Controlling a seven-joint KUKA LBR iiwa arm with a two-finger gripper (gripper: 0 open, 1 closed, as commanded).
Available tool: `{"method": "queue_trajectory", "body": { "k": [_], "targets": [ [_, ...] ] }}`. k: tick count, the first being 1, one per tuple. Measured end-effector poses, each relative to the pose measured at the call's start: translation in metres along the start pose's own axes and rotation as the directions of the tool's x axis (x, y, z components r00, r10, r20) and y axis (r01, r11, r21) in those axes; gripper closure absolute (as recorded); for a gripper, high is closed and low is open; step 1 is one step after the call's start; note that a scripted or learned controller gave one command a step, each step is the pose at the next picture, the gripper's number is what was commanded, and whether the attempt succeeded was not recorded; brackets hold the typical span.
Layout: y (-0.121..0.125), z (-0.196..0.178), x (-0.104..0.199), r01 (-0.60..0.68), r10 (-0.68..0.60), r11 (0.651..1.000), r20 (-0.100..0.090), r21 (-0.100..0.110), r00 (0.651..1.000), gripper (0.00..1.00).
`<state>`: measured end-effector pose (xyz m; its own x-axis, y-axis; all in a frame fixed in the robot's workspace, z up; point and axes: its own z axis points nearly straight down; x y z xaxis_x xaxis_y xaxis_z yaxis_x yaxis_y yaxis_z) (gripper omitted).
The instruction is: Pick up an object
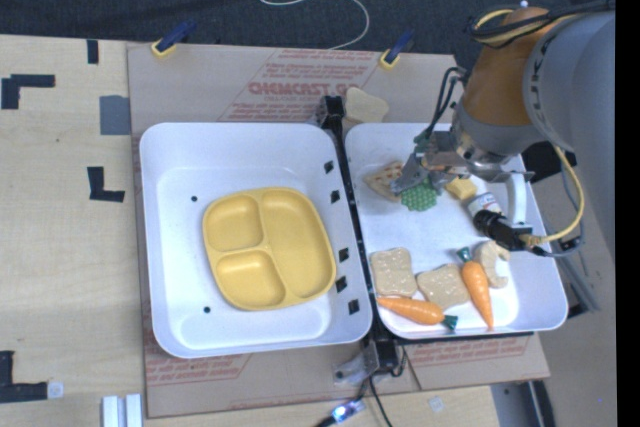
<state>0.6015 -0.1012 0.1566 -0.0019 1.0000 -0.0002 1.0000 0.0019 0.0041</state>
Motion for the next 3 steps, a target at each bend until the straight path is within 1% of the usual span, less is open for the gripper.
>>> {"method": "queue_trajectory", "body": {
  "k": [1, 2, 3],
  "targets": [
    [0.003, -0.063, -0.004, 0.0, 0.0, 1.0, 0.001, -0.001, 1.0, 1.0],
    [0.003, -0.068, -0.003, 0.0, 0.0, 1.0, -0.001, 0.005, 1.0, 1.0],
    [-0.004, -0.059, 0.054, 0.004, -0.004, 1.0, -0.002, 0.007, 1.0, 1.0]
  ]
}}
